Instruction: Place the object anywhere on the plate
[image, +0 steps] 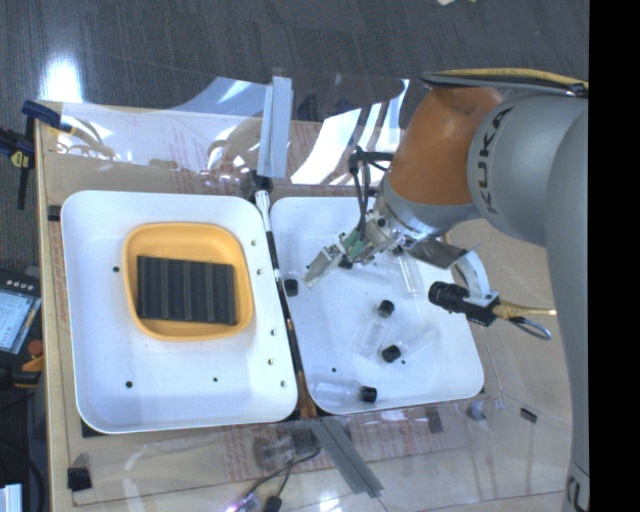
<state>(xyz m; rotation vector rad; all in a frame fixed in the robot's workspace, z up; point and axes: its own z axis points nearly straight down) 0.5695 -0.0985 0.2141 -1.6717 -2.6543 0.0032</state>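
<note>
1. Bench edge at the far left carries a black device with a small screen (18, 303), outside the bins.
2. The left bin (90, 380) is white and shallow, with a few small dark holes in its floor.
3. Inside it sits the plate (150, 242), a yellow rounded-square dish tilted a little, with a black ribbed insert (190, 290) filling its middle.
4. A clear upright strip (275, 125) rises behind the seam where the 2 bins meet.
5. The right bin (455, 375) is also white and holds several small clear vials with black caps.
6. 1 vial (345, 393) lies on its side near the bin's front edge, its black cap pointing right.
7. 1 vial (392, 350) lies a little higher, toward the middle, and another vial (384, 309) lies just above that.
8. A small black piece (291, 286) lies near the bin's left wall, apart from the vials.
9. The gripper (318, 266) hangs over the upper middle of the right bin, its fingers pointing down and left; they look close together, but how far apart they stand cannot be told, and nothing can be made out between them.
10. The arm (520, 150), grey with an orange band, enters from the right, well apart from the plate.
</note>
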